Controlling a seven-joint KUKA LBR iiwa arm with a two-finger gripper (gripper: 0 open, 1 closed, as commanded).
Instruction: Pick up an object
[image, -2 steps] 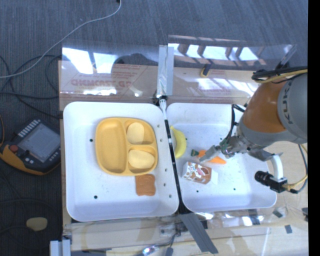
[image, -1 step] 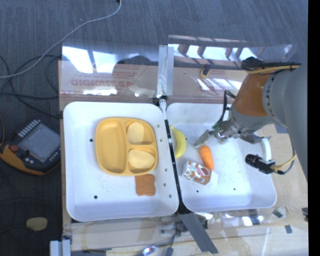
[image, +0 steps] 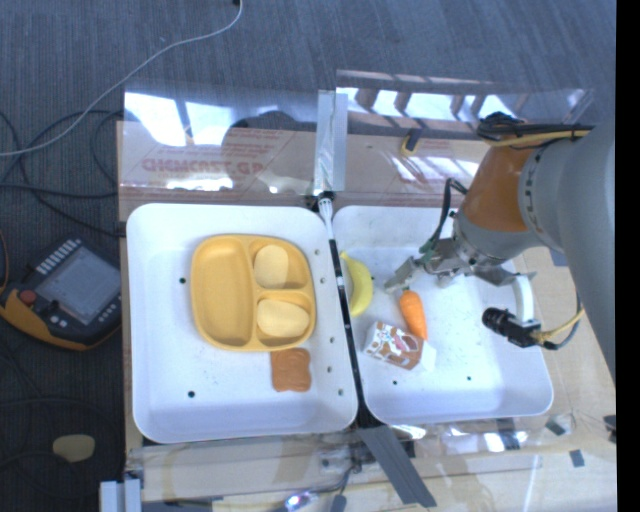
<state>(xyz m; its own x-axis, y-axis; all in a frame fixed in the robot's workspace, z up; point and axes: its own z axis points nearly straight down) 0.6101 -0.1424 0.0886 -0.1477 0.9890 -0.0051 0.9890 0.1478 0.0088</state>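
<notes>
The gripper (image: 409, 281) is hanging low over the right bin (image: 520, 395), its fingers spread apart — one grey finger (image: 400, 272) is reaching out toward the bin's left side — and nothing is sitting between them. The carrot (image: 413, 313) is lying on the bin floor just below and beside the fingertips, pointing roughly away from the camera, and from this slant it is hard to say whether a fingertip is touching its top end or only hovering near it.

Nothing is being carried, so the pick is not yet done. Judging by how things lie, the arm is lining up on the carrot: what is left is settling the fingers around it, closing, and lifting clear of the bin.

Other candidates are resting close by in the same bin — a small printed snack packet (image: 394, 346) is lying just beside the carrot's lower end, and a yellow banana-like piece (image: 358, 284) is leaning against the bin's left wall. The packet's nearness could be getting in the way of a clean close.

In the left bin (image: 160, 400), a yellow divided tray (image: 222, 295) is holding two pale rounded pieces in its compartments, and a brown toast-like slab (image: 291, 371) is lying just below it, well apart from the gripper.
</notes>
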